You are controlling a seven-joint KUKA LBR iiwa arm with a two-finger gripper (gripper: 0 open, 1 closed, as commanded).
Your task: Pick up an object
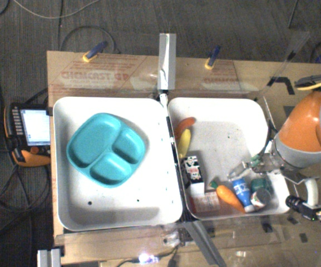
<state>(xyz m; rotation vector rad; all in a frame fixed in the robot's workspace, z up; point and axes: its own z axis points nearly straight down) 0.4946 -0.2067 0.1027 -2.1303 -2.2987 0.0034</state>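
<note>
From my end the gripper (253,168) hangs over the right bin's (227,113) near right corner, can't tell its state. The blue bottle (241,192) lies just below-left, long axis running toward me.

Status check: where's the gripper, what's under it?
Gripper low in the right bin, near corner. Blue bottle and carrot just beside it; no hold visible. Teal tray in the left bin.

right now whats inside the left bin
The left bin holds one teal divided plate with three compartments, lying toward the bin's far side. Whatever lies beneath the plate is covered by it.
</note>
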